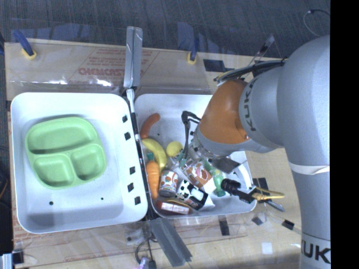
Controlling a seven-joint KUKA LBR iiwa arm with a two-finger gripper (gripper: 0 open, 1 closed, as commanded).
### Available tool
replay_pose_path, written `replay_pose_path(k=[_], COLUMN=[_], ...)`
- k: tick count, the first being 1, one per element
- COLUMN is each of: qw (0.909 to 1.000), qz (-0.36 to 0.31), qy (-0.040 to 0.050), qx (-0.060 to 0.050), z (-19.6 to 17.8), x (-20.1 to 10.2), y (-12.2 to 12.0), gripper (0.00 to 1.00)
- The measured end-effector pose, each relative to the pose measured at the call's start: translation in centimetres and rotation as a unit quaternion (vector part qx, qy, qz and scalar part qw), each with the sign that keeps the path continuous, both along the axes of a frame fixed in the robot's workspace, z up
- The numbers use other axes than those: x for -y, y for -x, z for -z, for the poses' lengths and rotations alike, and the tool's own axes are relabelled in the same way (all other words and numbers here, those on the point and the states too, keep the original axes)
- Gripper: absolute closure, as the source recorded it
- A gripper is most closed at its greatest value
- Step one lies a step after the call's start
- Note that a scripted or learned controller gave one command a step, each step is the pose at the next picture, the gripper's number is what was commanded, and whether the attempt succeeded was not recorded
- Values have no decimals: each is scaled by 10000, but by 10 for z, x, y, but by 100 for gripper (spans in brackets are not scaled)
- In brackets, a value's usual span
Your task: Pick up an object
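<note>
The right bin (168, 102) holds a heap of toy food. A brown sausage (149, 123) lies at the back left, with a yellow banana (154, 150) and a lemon (174, 148) in front of it. An orange carrot (152, 178) runs along the left wall beside a small can (167, 184). A black-and-white spotted carton (190, 193), an orange-brown packet (199, 175) and a dark bar (174, 207) lie near the front. My gripper (187, 160) is low in this bin, just right of the lemon and above the packet. The wrist with its orange band (224, 119) hides its tip.
The left bin (33, 212) carries a green divided plate (66, 151) in its left half. A grey divider (132, 60) stands between the bins at the back. The big grey arm (297, 111) covers the right bin's right side.
</note>
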State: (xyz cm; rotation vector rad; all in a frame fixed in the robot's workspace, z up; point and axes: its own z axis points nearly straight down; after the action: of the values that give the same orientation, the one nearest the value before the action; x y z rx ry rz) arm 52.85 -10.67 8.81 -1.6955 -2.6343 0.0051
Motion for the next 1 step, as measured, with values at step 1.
replay_pose_path(k=[1], qw=[10000], qz=[29], qy=[31], qx=[27], z=[-1], x=[5], y=[-1], gripper=[0])
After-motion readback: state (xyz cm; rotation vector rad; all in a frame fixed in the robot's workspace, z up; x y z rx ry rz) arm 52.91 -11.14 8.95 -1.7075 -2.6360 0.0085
